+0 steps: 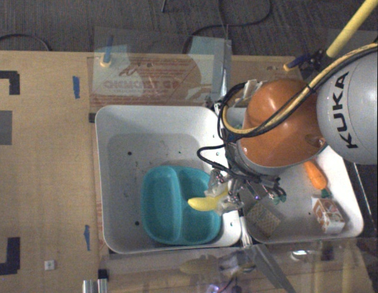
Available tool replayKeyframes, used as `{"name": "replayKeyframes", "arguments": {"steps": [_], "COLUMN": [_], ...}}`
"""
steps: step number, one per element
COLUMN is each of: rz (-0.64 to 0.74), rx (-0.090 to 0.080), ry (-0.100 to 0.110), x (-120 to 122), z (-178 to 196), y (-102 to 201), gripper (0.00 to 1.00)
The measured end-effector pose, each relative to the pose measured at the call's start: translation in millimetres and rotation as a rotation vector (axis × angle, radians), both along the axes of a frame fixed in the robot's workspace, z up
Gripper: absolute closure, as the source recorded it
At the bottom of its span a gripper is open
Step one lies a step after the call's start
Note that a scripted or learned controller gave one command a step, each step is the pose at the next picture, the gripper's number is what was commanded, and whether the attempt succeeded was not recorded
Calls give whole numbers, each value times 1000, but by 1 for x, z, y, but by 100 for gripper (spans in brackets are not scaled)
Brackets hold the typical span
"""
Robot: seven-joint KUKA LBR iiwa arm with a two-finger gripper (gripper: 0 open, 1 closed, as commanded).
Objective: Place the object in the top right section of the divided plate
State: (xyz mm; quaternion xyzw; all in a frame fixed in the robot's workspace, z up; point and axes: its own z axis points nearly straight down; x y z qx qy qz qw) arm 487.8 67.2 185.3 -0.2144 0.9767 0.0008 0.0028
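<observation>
Camera view shows the gripper (221,195) pinching a small yellow banana-shaped toy (204,204) over the right edge of the teal divided plastic plate (167,215).

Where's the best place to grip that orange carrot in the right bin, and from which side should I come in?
Grip the carrot across its narrow width near the middle, coming straight down from above. It lies flat and slanted in the right bin, partly under the arm, so turn the fingers square to its long axis.

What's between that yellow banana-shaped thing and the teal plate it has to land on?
Nothing visible. The yellow banana-shaped object sits at the gripper, already over the right side of the teal divided plastic plate, whose sections look bare.
</observation>
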Motion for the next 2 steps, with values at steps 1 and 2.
{"name": "replayKeyframes", "arguments": {"steps": [1, 2], "rz": [0, -130], "rx": [0, 1], "ry": [0, -1], "x": [0, 1], "z": [0, 37], "y": [0, 20], "gripper": [0, 0]}}
